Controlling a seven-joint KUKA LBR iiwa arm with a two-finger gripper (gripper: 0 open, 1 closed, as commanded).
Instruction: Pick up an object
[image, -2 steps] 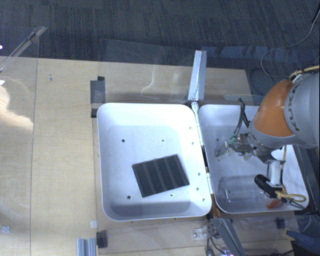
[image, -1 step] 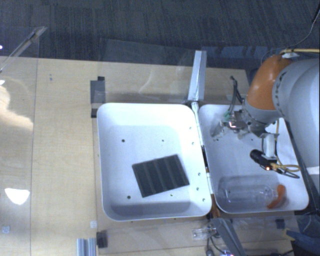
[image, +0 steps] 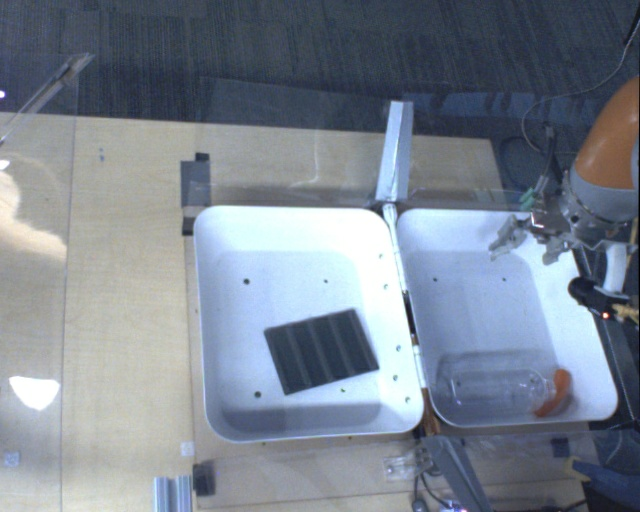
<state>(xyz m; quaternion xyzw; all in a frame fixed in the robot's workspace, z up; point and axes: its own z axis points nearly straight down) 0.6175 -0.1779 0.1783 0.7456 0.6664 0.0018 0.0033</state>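
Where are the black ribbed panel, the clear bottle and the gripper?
black ribbed panel (image: 321, 351), camera view, on its middle ridge.
clear bottle (image: 495, 386), camera view, on its transparent body.
gripper (image: 527, 237), camera view, between its fingertips.

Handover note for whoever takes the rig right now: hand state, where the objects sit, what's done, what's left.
Hand: open, holding nothing, above the far right part of the right bin.
Clear plastic bottle, orange cap: on its side at the right bin's near edge.
Dark ribbed mat: flat in the left bin.
Done: no pick yet.
Left: the whole job, descend on one object, close, lift. The bottle is the nearer target.
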